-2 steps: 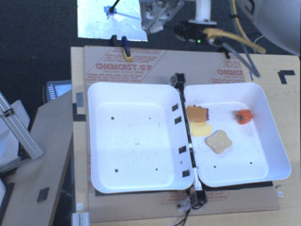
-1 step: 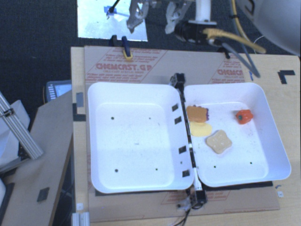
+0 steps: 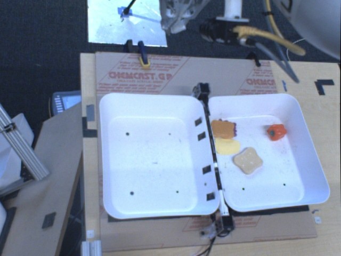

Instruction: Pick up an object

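Lying in right bin (image 3: 306, 143): toast slice (image 3: 248, 160); jaws (image 3: 178, 12) well apart above, grip state unclear, perhaps blurred.

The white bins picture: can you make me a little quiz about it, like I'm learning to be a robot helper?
1. True or false: the red-orange toy lies in the right bin.
2. Which thing lies closest to the divider between the bins? A) the tan bread-shaped piece B) the orange piece with a purple edge C) the red-orange toy
3. Fill in: the pale yellow flat piece lies just ____ the orange piece with a purple edge, toward the near edge of the bench.

Key: 1 true. 2 B. 3 below. The gripper sits at the picture's top, beyond the bins, away from all the toys.
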`<control>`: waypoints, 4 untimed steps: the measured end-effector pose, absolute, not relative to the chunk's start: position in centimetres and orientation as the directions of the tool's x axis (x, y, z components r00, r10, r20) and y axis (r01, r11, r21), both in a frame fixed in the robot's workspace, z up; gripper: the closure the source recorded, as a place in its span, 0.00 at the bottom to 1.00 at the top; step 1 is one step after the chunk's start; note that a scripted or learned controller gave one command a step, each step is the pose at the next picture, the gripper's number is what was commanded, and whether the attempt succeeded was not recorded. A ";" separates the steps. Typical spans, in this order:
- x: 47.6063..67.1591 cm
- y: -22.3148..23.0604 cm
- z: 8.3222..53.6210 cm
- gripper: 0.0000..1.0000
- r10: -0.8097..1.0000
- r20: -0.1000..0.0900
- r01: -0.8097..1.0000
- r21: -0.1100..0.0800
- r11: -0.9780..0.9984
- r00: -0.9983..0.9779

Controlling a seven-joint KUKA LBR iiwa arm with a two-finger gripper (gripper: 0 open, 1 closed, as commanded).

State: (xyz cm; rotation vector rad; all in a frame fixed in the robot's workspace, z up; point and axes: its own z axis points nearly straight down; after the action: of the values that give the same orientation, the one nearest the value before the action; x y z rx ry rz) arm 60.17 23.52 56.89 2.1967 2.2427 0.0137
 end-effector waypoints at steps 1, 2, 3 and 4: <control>60.2 23.5 56.9 0.00 1.000 0.004 1.000 0.007 0.022 -0.022; 60.2 23.6 58.0 1.00 1.000 0.006 1.000 0.010 0.025 -0.025; 60.2 23.6 58.0 0.00 1.000 0.005 1.000 0.009 0.026 -0.026; 60.2 23.6 59.1 1.00 1.000 0.007 0.999 0.012 0.030 -0.030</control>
State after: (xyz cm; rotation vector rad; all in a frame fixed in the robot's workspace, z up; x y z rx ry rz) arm 60.16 23.61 59.13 2.1858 2.2519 0.0205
